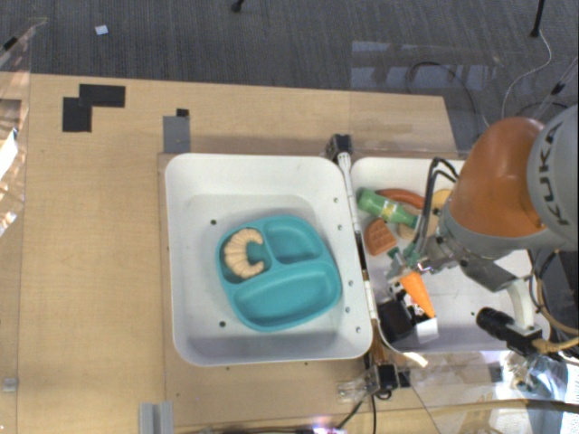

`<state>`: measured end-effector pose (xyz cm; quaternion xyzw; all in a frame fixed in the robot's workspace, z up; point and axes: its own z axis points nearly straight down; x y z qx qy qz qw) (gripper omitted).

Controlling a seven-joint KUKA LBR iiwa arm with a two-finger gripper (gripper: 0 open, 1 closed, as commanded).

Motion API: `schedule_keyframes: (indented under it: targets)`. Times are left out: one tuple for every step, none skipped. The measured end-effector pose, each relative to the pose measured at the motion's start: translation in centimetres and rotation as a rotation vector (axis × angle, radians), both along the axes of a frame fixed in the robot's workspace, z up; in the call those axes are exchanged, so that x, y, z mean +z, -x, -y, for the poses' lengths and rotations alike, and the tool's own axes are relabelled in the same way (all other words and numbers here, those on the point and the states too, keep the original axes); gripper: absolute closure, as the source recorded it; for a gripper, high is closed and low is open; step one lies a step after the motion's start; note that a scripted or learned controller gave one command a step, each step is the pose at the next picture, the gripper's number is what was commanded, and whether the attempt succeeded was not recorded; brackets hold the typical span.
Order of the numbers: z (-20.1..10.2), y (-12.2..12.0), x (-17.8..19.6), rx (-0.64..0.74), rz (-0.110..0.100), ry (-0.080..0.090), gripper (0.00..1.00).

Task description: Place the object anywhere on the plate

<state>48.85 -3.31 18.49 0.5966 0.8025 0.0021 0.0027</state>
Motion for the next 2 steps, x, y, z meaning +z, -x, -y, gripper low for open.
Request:
schedule_keyframes:
  targets:
    - [-7.90, -1.40, -0.06, -0.352, -0.005, -0.004, 1.00]
    - [-7.72, -1.42, -0.03, -0.354, -0.004, -0.003, 0.00]
